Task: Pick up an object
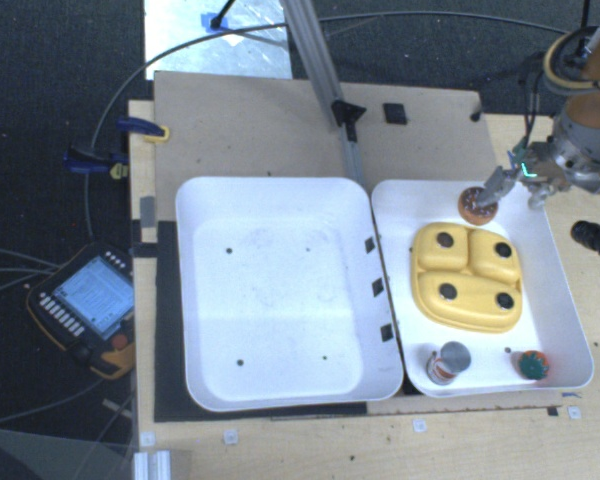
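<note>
Brown round object [473,204] lies at the right bin's [570,298] far edge.

Tabletop [250,128]: tan board surface, seen from above at a slant. Two shallow white bins sit side by side on it, touching along their inner edges. Left bin [195,298] takes up the middle of the board; right bin [570,328] reaches near the board's right edge. A dark mat [165,368] shows under the left bin along its left and front sides. Small black block [395,114] lies on the bare board behind the right bin. Blue and yellow clamps [130,143] grip the tabletop's left edge near the back corner. Small white tags [418,426] sit along the front edge.
</note>
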`<state>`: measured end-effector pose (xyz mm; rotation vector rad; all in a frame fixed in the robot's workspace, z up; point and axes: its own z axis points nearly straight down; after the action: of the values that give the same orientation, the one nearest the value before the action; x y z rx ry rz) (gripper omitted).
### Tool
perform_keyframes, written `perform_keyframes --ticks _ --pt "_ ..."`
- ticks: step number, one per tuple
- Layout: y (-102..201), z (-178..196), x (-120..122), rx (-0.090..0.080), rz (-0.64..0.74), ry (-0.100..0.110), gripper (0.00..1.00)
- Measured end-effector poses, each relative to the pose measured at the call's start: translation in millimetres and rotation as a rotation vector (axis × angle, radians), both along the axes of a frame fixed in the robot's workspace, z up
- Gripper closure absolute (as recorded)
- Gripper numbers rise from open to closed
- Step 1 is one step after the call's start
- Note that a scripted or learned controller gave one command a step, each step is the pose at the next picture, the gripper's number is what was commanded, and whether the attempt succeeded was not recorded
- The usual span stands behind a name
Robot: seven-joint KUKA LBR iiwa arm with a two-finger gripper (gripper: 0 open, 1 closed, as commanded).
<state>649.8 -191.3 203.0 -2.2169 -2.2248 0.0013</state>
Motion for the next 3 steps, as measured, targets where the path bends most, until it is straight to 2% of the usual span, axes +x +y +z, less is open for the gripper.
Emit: perform_keyframes --ticks 1,2,3 --pt "0 2 1 -0.001 0.001 -0.004 0.00" --pt "0 -56 -8 0.000 -0.002 0.001 0.00" --pt "-6 -72 -6 -0.005 0.001 -0.014 0.00"
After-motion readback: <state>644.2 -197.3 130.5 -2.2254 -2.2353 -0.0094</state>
